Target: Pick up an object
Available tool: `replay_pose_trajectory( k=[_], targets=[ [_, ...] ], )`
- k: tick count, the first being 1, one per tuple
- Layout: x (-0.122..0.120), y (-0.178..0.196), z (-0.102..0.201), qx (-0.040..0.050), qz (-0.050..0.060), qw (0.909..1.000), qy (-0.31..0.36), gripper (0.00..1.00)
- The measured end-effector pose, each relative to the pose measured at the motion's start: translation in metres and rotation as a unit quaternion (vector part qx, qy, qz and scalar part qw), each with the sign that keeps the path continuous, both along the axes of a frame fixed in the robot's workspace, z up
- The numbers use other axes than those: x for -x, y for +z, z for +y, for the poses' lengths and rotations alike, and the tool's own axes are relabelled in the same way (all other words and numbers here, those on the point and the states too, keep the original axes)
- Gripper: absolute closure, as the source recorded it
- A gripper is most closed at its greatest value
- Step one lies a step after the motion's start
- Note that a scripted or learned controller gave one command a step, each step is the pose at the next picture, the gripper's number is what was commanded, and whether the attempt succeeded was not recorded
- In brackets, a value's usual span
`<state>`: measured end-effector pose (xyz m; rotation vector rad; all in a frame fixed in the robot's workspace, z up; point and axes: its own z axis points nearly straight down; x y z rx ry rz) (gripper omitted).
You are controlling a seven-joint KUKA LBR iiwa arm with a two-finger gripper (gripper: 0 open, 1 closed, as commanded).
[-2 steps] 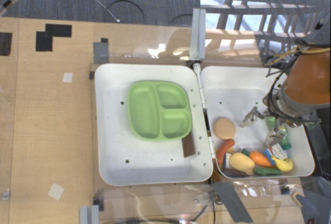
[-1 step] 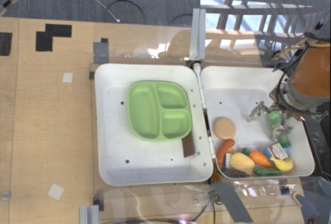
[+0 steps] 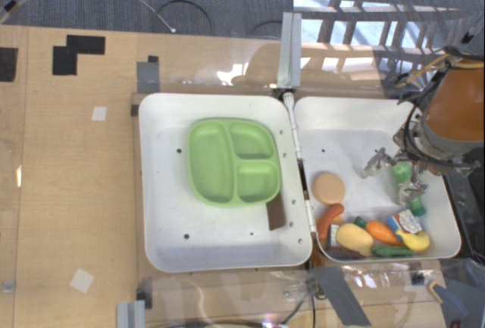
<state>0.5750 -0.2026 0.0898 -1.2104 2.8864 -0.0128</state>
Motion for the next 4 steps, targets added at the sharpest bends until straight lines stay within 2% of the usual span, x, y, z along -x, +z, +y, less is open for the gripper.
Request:
replay_pose_trajectory(
  k=[4],
  targets=[
    [-0.0022, 0.0000, 0.0071, -0.0002, 0.000, 0.9999, 0.010, 0.00]
  ],
)
